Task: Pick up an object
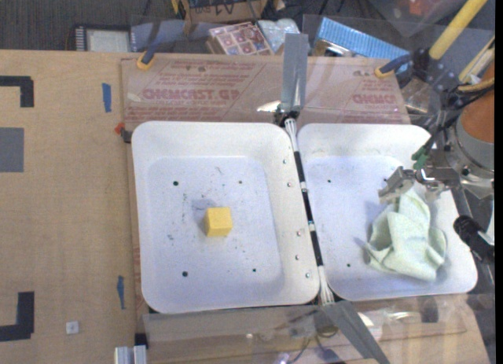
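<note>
My two-finger gripper (410, 184) spread open over the right shallow white bin (346, 276), touching the crumpled pale green cloth (405, 237) inside, small yellow cube (218, 222) in the bin left of it

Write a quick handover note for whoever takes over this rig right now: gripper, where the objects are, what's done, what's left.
Gripper: low over the right bin, at the upper edge of the pale green cloth; its fingers look spread and nothing is seen held between them.
Cloth: crumpled, lying in the right bin's right half.
Yellow cube: sitting near the middle of the left bin, untouched.
Done: approach to the cloth.
Left: grasp and lift an object.
</note>
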You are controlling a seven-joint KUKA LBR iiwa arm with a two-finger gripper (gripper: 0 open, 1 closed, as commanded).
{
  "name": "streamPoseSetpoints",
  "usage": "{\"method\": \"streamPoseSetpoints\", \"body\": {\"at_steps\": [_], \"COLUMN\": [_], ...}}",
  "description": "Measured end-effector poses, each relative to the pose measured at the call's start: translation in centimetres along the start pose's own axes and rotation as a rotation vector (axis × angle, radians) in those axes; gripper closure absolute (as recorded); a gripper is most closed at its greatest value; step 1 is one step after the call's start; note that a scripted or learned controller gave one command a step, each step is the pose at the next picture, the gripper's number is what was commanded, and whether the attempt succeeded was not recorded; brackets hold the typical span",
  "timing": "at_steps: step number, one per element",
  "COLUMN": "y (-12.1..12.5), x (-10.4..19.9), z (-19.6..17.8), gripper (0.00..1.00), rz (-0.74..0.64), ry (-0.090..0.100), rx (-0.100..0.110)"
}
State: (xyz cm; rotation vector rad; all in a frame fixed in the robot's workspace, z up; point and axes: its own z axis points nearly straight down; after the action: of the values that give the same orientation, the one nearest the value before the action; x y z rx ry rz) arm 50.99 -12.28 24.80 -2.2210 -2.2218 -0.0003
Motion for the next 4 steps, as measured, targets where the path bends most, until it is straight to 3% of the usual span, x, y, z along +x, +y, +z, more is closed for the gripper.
{"method": "streamPoseSetpoints", "body": {"at_steps": [1,2,3,4], "y": [2.8,6.9,9.4,15.7], "x": [-0.9,-1.5,-0.5,-3.5], "z": [-4.0,-6.2,-4.5,4.4], "gripper": [0.0,0.0,0.0,0.0], "rz": [0.166,0.082,0.016,-0.332], "ry": [-0.001,-0.002,-0.002,-0.003], "rx": [-0.003,-0.003,-0.004,-0.004]}}
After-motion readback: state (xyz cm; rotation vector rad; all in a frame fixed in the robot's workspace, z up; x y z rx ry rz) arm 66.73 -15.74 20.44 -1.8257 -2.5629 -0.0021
